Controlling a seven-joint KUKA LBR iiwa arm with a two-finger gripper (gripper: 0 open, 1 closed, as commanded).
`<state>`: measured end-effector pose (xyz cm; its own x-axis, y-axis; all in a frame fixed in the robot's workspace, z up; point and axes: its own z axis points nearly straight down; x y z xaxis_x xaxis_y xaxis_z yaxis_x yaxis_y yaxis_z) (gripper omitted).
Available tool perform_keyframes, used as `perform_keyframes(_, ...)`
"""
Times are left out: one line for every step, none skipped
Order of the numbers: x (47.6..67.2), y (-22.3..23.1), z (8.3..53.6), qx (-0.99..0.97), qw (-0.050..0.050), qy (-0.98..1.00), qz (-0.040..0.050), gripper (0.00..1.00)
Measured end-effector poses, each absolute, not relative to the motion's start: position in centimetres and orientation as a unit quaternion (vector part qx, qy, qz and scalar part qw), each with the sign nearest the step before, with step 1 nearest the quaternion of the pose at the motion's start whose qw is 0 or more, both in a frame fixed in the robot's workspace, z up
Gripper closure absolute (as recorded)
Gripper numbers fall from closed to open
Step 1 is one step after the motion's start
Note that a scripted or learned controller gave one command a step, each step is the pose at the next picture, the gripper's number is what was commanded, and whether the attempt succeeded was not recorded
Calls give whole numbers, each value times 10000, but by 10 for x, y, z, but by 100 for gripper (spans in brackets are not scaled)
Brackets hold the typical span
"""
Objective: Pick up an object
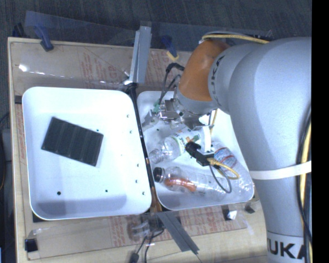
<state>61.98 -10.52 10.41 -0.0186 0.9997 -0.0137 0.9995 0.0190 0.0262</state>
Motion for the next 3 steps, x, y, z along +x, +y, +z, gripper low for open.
perform_keyframes(618,-157,99,6846,5,7289,0,0)
perform_keyframes(565,-210,92,6625,-6,7491,0,0)
perform_keyframes(566,-210,103,6605,1,7508,1,100)
